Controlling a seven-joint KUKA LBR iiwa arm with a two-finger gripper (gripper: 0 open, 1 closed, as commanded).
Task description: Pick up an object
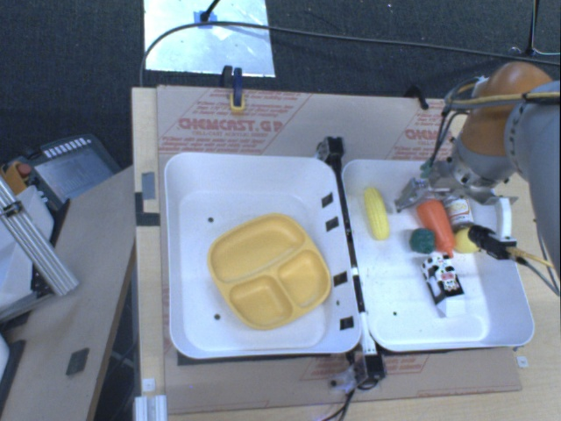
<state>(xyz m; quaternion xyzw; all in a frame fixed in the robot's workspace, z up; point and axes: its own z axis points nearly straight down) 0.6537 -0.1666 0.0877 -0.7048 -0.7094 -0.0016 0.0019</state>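
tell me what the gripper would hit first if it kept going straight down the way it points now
Most likely the carrot: the gripper hangs over the right bin, right at the carrot's upper end. The corn cob lies off to the side. Depth is hard to judge from this slanted view.

heads up, the arm (526, 121) gets cut off at the right edge, and you can't tell the gripper (443, 202) fingers apart from the carrot (436, 222).

Single fixed camera looking down at a slant from above, taking in both shallow white plastic bins (263, 169), grey arm (526, 134) reaching in from the right
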